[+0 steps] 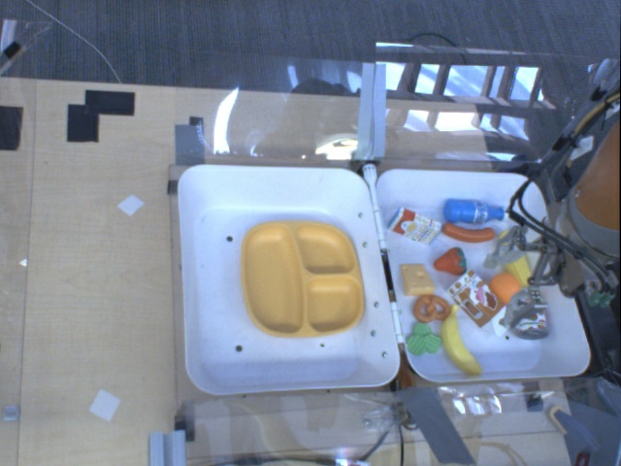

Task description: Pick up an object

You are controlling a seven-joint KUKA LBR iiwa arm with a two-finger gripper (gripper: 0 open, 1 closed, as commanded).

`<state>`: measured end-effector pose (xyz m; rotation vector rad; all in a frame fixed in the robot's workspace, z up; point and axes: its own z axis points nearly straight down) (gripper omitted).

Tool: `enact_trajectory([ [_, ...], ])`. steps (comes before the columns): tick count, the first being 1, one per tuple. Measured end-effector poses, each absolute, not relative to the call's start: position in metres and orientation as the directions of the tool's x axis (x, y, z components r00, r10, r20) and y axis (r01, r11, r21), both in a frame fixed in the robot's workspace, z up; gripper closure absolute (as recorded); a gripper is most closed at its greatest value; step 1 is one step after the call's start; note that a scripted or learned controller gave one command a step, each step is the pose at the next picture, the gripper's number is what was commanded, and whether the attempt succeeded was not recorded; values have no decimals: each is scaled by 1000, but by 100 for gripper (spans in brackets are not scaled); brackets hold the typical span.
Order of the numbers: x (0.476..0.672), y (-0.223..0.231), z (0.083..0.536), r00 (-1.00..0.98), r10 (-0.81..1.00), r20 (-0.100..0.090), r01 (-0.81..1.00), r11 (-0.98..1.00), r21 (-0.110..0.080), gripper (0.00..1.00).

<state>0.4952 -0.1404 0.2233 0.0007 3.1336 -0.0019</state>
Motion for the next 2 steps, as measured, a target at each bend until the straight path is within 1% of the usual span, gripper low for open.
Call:
enact_trajectory([
  [1, 496, -150, 124, -990, 138, -32, 138, 990, -2, 0],
  [2, 553, -147, 109, -784, 618, -50, 618, 786, 26, 0],
])
